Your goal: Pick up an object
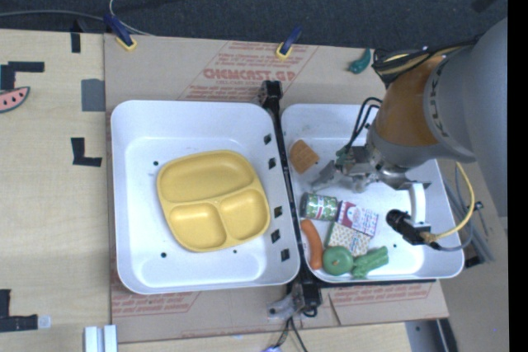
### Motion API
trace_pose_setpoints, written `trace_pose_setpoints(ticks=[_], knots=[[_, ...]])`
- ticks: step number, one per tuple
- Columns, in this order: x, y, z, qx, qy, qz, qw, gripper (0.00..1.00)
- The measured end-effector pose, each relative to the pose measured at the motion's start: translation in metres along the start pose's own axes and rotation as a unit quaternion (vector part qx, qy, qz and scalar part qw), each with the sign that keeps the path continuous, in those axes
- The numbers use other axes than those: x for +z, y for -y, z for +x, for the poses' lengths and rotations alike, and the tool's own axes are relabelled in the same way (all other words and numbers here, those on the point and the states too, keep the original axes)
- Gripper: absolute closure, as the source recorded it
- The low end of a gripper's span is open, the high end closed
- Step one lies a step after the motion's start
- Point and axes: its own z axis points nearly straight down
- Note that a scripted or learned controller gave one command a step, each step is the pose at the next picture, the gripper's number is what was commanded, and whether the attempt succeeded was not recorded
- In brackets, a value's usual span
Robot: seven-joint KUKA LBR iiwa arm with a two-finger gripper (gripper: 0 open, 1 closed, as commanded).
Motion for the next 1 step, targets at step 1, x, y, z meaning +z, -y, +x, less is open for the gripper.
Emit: trace_pose_setpoints(ticks=[1], knots=[[0.0101,-0.0669,0.0126,-0.001,-0.001,0.0,1.0,0.0]])
